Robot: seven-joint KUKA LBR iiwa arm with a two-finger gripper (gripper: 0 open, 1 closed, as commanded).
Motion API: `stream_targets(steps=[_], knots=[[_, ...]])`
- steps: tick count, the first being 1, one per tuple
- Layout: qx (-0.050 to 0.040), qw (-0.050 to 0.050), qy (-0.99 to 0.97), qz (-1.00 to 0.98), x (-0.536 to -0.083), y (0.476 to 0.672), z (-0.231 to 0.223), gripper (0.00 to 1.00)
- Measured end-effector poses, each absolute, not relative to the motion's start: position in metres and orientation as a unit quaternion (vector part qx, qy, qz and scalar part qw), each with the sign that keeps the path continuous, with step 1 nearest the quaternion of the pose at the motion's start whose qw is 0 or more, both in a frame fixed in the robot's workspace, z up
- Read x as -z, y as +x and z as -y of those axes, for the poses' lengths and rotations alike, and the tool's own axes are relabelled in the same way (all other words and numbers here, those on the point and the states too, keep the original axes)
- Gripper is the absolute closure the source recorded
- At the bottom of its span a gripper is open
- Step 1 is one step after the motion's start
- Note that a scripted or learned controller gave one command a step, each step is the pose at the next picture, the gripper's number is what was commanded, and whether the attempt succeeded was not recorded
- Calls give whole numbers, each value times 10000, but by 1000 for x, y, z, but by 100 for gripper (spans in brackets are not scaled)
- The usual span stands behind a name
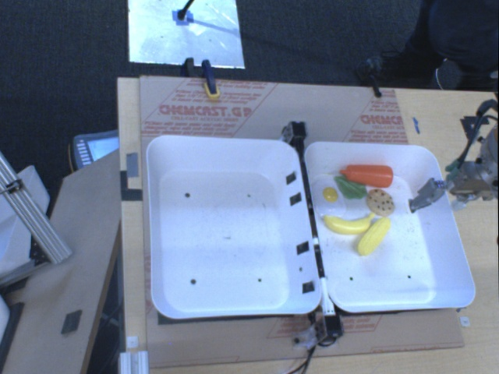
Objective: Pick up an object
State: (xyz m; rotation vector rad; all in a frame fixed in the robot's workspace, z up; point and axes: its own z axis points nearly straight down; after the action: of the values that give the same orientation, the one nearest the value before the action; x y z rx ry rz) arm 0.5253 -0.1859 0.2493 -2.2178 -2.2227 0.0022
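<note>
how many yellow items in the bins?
3, all in the right bin: small round piece left of the cookie, banana mid-bin, corn-like piece just right of it.

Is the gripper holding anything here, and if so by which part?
Nothing is held. The gripper hangs over the right bin's right side, apart from the toy food.

A wide brown cardboard sheet printed with red lettering (234, 104) covered the bench beneath both bins. Beyond its far edge, a square reflective metal plate (185, 20) lay on the dark carpet, and a blue-and-yellow clamp (209, 80) gripped that same edge. Left of the sheet stood a lower tan side table (74, 232), with a ribbed aluminium rail (31, 213) leaning at its left.
</note>
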Motion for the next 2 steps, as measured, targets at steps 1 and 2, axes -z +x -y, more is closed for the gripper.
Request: stream_targets(steps=[1, 2], knots=[[3, -7, -7044, 7098, -211, 615, 179, 0], [0, 5, -7044, 7098, -163, 657, 147, 0]])
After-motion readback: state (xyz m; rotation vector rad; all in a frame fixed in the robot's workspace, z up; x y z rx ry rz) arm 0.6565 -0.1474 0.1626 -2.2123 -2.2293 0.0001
